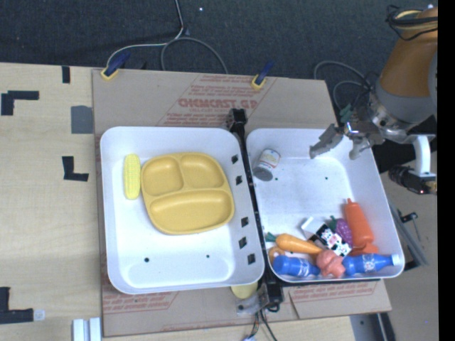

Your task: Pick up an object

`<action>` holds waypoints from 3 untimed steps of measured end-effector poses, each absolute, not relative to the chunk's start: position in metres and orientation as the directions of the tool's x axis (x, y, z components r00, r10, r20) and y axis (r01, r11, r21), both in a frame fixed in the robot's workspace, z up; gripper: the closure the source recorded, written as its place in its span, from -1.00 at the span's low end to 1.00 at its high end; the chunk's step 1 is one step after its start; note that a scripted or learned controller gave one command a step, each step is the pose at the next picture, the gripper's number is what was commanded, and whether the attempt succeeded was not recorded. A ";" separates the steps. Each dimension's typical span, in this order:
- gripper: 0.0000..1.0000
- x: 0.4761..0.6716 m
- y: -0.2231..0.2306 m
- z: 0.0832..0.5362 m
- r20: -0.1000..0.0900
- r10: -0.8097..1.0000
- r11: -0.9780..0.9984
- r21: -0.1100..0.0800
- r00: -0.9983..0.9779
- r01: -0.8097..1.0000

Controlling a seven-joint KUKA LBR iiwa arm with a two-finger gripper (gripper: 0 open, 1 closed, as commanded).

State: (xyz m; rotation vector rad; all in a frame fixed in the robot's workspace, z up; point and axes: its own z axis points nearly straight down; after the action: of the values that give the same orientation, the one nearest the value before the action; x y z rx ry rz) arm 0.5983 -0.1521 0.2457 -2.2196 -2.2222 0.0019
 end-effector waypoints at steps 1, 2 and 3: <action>-1.00 0.548 -0.214 0.223 -0.001 1.000 -0.004 -0.003 0.004 1.000; -1.00 0.523 -0.220 0.125 0.000 1.000 0.000 -0.003 0.000 1.000; -1.00 0.556 -0.219 0.084 -0.001 1.000 0.001 0.000 -0.001 1.000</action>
State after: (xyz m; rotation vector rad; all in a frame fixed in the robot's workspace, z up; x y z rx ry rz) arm 0.5561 -0.2195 0.0843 -2.2204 -2.2233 0.0011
